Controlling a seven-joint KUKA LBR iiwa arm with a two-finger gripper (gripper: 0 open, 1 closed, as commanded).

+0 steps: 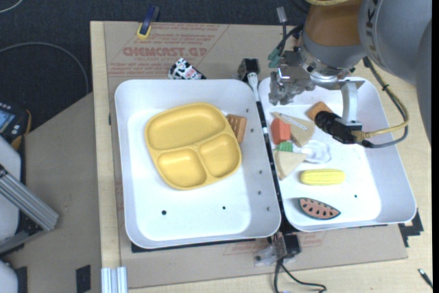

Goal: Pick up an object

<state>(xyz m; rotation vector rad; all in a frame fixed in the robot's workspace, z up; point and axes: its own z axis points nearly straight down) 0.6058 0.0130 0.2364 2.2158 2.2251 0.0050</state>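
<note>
- While the end effector point(285, 87) hangs over the far left corner of the right bin point(384, 206), whether it is apart or together I cannot tell.
- Nearest below it lies the toy cluster point(293, 137), toward the camera.
- Beyond that, the corn cob point(322, 177) lies crosswise.
</note>
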